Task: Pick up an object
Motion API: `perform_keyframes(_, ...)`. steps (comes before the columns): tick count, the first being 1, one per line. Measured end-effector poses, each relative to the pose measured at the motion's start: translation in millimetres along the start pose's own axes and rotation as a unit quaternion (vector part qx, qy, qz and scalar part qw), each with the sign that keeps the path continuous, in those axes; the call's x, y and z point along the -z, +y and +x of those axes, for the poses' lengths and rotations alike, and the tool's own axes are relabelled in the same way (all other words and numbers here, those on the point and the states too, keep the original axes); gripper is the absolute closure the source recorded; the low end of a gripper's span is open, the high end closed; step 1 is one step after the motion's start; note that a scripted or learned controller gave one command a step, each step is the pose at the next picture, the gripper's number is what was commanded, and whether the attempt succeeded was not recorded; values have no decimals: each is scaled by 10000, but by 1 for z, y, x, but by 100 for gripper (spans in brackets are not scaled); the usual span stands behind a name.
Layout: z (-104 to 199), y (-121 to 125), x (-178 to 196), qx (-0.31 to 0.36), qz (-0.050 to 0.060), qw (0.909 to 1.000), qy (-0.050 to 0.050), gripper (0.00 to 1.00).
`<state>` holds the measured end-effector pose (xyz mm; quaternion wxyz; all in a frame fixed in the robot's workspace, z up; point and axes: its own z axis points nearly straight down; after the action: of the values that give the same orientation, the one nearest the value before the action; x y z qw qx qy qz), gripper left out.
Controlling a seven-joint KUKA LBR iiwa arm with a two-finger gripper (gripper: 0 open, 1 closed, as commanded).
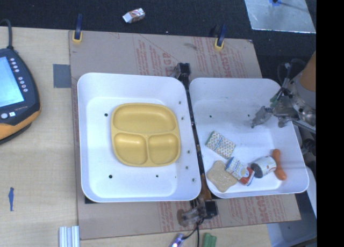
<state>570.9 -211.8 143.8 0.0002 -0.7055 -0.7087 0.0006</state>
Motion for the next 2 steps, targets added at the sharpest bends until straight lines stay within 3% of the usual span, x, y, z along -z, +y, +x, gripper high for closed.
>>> perform_keyframes(1,88,57,23,0,1,10000,10,0)
perform_keyframes(2,103,-19,-24,3,22,10000,1,0)
